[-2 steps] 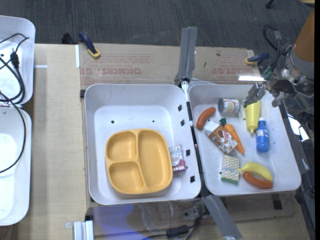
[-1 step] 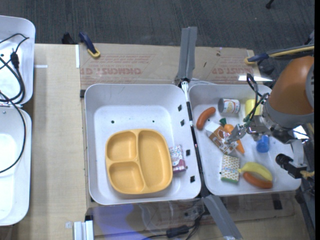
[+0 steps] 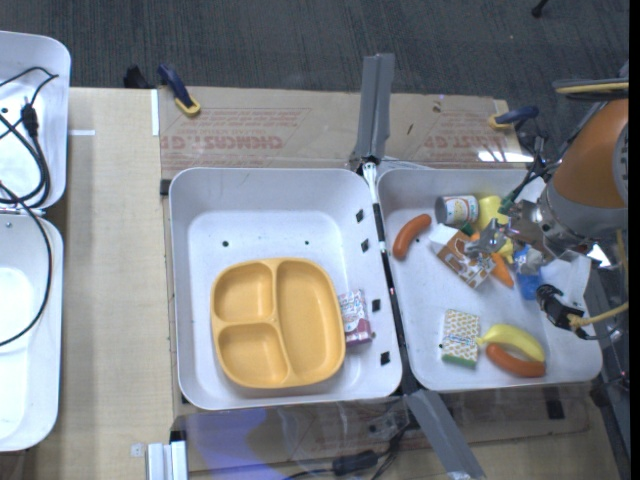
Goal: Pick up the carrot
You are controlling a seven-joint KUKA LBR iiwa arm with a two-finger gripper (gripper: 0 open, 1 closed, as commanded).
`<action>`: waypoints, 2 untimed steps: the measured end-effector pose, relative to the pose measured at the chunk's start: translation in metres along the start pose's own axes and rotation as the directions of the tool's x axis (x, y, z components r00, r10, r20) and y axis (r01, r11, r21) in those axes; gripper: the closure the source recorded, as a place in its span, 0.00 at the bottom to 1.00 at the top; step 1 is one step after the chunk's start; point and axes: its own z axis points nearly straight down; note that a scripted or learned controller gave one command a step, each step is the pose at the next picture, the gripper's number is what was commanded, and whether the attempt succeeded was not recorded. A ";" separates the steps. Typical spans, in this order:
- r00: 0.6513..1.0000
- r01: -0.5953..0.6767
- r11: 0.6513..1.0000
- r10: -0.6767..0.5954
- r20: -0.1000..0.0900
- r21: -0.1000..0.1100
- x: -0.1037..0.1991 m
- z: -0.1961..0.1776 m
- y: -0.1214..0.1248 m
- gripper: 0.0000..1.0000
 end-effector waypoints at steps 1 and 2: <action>0.970 0.242 0.970 -0.241 0.029 -0.015 -0.002 -0.001 0.054 0.00; 0.891 0.452 0.892 -0.452 0.031 -0.001 0.020 0.007 -0.023 0.00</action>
